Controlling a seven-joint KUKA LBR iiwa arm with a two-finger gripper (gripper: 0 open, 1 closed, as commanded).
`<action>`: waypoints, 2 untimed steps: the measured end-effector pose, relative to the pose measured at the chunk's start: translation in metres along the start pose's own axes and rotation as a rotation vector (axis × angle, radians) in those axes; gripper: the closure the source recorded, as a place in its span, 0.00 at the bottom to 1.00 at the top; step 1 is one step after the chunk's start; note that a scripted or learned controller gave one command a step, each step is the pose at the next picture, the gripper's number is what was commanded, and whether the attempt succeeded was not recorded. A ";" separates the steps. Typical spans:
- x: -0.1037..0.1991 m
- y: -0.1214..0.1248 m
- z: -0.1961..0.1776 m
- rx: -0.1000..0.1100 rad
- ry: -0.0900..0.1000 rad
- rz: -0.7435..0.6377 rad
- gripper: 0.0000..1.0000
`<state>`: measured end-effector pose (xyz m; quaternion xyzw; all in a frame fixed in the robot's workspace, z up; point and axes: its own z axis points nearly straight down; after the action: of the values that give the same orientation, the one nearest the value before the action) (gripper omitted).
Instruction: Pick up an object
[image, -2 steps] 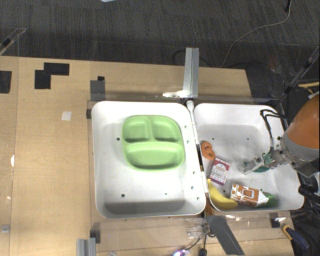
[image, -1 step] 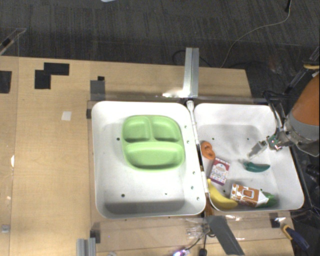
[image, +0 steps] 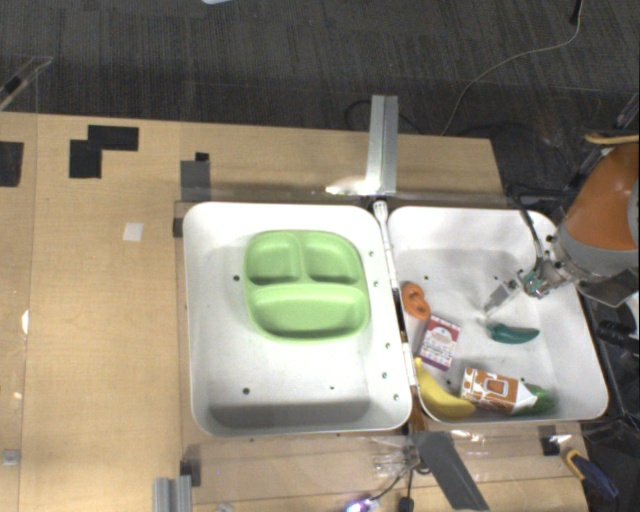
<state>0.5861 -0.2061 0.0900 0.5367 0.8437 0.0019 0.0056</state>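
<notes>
Objects are scattered in right bin (image: 560, 300); claw (image: 512, 290) is positioned just above green pepper (image: 512, 334), finger state cannot be told.

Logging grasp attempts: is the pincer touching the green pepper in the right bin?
Apart. The camera view shows bare white bin floor between the pincer and the green pepper, which lies just below it.

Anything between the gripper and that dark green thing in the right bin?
Nothing visible. The gripper hangs just above-left of the dark green object, with bare right bin floor between them. The other items lie farther left and nearer the front.
</notes>
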 end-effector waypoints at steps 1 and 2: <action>0.034 -0.030 -0.002 -0.008 -0.006 0.152 0.00; 0.054 -0.037 -0.008 0.008 0.007 0.125 0.00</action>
<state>0.5294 -0.1728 0.0974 0.5882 0.8087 0.0007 0.0004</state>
